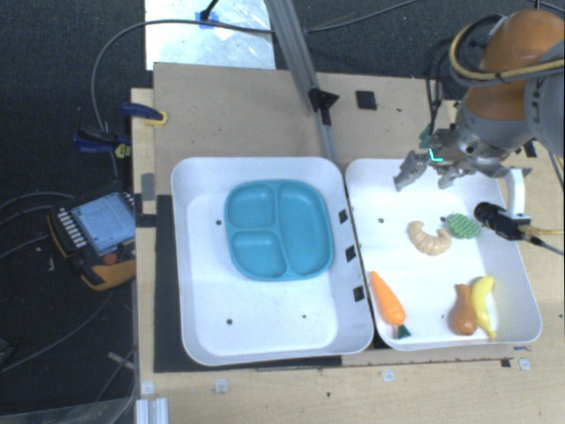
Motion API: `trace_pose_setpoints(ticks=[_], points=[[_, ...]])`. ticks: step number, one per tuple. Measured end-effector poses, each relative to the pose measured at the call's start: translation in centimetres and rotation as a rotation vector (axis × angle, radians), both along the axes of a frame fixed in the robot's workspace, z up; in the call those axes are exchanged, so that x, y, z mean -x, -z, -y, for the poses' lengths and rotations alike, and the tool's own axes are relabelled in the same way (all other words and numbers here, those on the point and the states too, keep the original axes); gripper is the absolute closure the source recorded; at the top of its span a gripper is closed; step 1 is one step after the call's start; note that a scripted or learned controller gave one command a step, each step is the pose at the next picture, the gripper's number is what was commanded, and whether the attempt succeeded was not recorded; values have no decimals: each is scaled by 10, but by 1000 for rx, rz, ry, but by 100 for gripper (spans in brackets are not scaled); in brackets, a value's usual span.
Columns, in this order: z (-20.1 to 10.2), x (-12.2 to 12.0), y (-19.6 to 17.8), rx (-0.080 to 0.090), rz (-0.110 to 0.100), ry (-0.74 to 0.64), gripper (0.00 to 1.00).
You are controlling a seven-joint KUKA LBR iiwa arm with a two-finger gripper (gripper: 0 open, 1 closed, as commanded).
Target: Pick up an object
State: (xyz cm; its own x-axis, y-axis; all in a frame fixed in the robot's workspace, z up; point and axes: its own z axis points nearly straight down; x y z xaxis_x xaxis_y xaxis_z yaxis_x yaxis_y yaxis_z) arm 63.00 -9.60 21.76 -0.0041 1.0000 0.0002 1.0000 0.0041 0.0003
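My gripper (430, 174) hangs over the far part of the right bin (388, 237), its two grey fingers spread open with nothing between them. Just in front of it lie a pale croissant-shaped piece (429, 238) and a small green leafy piece (462, 226). An orange carrot (387, 300) rests along the bin's left wall near the front. At the front right, a brown pear-like piece (462, 311) lies against a yellow banana (484, 305).
The left bin (203, 307) holds a blue divided plate (278, 229). A dark divider strip runs between the two bins. A metal pole (296, 42) slants across the bench behind the bins. Cables and a handheld device (95, 232) lie off the bench to the left.
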Motion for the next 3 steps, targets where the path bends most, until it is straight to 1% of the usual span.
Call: trace_pose_setpoints(ticks=[1, 2, 3], points=[[0, 0, -1, 0, 2, 0, 0], [-8, 4, 46, 0, -1, 0, 0], [-5, 6, 89, 1, -3, 3, 0]])
